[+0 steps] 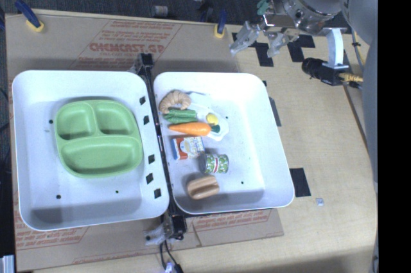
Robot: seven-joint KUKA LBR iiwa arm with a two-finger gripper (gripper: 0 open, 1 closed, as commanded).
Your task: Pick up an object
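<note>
Above the far right corner of the right bin (273,137), your end effector (260,40) is hanging over the bare desk (321,137), outside both bins. Its two pale fingers (243,40) are pointing toward the left and look slightly spread, with nothing between them, so you are seeing it released and carrying nothing.

Down in the right bin, your candidate objects are sitting clustered toward its left side, well apart from the end effector. At the far end a croissant (174,100) is lying just beside a bunch of green beans (180,115). Below those, a carrot (189,129) is lying crosswise, its tip touching a fried egg (214,122) on the right. Nearer to you, a small carton (188,147) with red and white print is lying flat, and a green-labelled can (214,164) is resting on its side just beside it. Closest to the near wall, a hot dog bun (203,187) is sitting alone.

Over in the left bin (32,188), a green divided tray (98,139) with three compartments is lying flat near the middle.
</note>
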